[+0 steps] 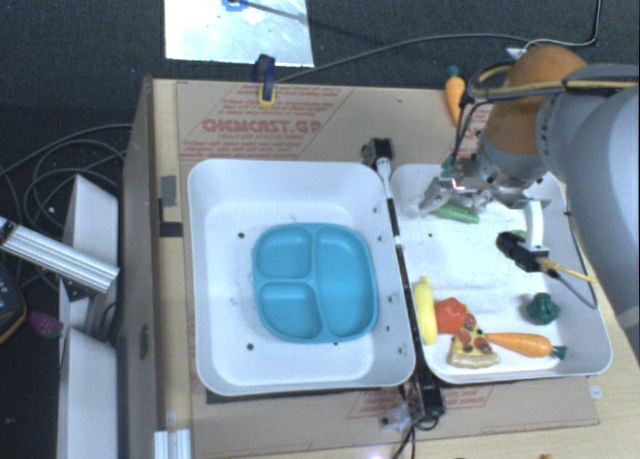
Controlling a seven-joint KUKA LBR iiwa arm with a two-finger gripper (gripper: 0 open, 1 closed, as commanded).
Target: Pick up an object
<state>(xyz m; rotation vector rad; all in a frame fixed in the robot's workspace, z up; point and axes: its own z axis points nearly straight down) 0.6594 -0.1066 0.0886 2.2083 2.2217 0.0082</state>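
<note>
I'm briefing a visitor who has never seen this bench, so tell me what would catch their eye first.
The blue divided plate stands out, lying alone in the left bin. In the right bin, bright toy food clusters along the near edge: a banana, a pizza slice and a carrot. The gripper hangs over a green piece at the far end.

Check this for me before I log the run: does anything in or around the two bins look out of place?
One small carrot lies on the cardboard outside the right bin, near its far corner, while the other toy food sits inside. Nothing looks spilled or damaged.
</note>
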